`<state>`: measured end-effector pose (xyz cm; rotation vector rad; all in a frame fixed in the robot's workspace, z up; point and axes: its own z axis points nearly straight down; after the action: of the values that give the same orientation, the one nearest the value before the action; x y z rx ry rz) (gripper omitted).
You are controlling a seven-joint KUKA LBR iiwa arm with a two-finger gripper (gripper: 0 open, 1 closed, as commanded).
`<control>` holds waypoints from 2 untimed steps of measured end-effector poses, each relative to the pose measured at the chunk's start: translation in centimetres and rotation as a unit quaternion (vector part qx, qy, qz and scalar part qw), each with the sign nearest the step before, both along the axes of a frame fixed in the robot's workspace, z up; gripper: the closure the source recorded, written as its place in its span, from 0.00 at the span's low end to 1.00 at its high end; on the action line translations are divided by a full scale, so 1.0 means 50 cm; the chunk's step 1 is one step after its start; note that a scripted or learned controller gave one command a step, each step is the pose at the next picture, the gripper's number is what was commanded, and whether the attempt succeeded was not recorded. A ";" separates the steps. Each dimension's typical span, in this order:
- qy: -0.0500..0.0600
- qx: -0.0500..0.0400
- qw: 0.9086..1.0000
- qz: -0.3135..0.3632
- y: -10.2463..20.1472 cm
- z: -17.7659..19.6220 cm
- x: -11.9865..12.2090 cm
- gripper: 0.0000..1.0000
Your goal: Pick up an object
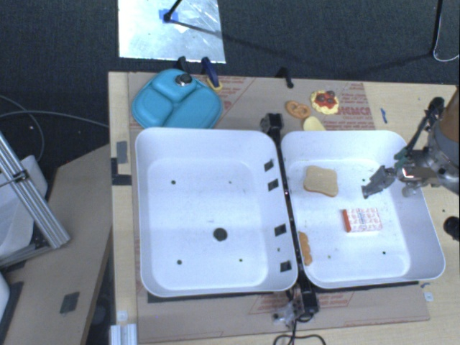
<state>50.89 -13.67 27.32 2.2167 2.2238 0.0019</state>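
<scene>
The right bin [402, 268] holds a tan slice of toy bread [320, 181] near its middle and a small red-and-white packet [362, 220] lower right of it. A brown cookie-like piece [305, 248] lies against the bin's left wall. My gripper [375, 186] reaches in from the right edge and hangs over the right bin, just right of the bread and above the packet. Nothing shows between its fingers.
The left bin [158, 164] has a small dark round spot [220, 234] on its floor. Behind the bins lie a blue divided plate [177, 102], a yellow piece [313, 124], a brown piece [297, 109] and a toy pizza [325, 101]. A metal frame [29, 200] stands at the left.
</scene>
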 end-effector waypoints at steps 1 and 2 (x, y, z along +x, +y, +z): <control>-0.005 -0.003 1.000 -0.002 -0.079 -0.383 0.069 0.00; -0.008 -0.003 1.000 0.001 0.033 -0.369 -0.010 0.00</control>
<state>50.38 -12.04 8.89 2.2038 2.2145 0.0111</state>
